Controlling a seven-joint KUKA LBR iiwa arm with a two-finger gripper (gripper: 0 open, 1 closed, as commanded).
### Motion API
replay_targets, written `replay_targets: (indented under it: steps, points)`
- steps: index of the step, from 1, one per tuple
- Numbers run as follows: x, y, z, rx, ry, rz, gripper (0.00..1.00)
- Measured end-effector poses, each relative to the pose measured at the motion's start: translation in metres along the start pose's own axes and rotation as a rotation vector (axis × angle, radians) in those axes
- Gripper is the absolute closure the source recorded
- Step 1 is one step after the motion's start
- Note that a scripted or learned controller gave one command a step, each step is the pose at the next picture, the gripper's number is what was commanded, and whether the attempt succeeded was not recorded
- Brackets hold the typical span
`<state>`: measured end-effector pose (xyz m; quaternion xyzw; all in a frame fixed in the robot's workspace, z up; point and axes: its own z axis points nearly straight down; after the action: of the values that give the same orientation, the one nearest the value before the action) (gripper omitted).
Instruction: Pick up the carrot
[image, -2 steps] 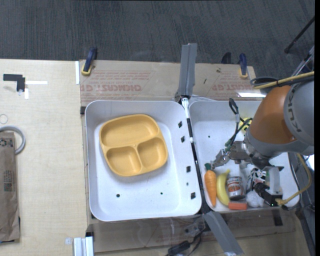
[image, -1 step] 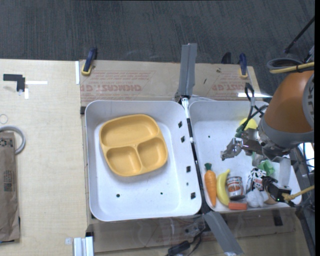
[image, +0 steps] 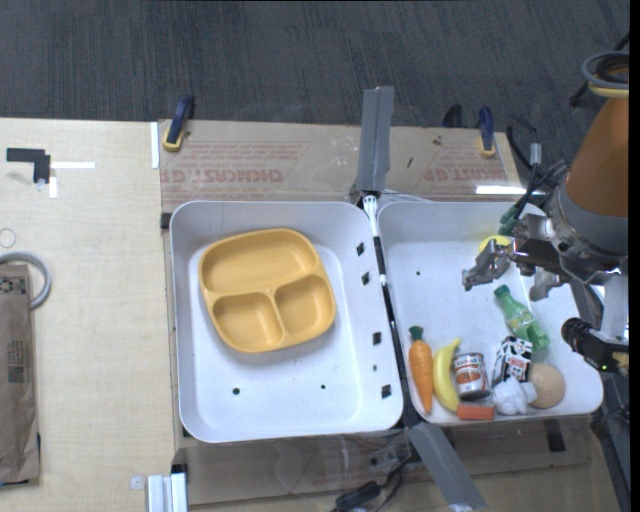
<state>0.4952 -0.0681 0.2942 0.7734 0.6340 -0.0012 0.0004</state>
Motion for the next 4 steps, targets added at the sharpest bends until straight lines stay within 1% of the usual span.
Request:
replay_targets:
  steps: [1,2,3,4]
  points:
    - [0.044,-0.027,0.084,0.001,0.001,-0.281,0.0]
    - [-0.011,-0.016,0.104,0.003,0.001,-0.051,0.0]
    - [-0.029,-0.013,0.175,0.002,0.002,-0.409,0.0]
    - [-0.066,0.008,0.178,-0.002,0.002,-0.616,0.0]
